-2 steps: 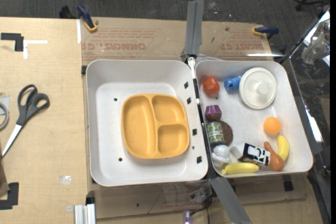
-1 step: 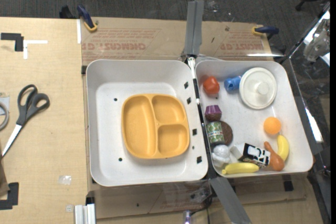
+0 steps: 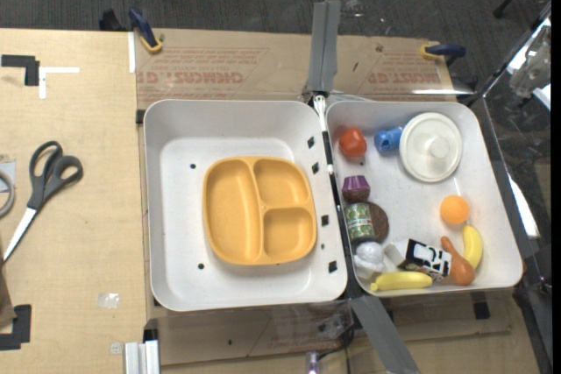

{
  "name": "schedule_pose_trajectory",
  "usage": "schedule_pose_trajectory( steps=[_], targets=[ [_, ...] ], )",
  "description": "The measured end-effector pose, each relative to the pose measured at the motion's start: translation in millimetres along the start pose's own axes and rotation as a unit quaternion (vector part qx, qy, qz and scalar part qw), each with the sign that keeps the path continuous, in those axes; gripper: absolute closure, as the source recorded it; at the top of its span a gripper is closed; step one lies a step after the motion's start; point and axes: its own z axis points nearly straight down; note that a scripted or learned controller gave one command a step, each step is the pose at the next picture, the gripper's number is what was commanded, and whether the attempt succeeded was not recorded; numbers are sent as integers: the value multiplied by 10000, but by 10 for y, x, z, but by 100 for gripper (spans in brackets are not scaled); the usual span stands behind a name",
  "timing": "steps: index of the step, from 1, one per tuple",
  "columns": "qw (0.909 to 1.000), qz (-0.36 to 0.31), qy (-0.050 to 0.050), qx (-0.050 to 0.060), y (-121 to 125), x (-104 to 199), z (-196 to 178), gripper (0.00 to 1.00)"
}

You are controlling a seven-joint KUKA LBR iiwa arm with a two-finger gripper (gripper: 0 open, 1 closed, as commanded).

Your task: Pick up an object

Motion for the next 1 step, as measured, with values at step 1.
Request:
schedule_pose_trajectory(
  steps=[1],
  targets=[
    [9934,1136,177,19,-163,649,373,100]
  ],
)
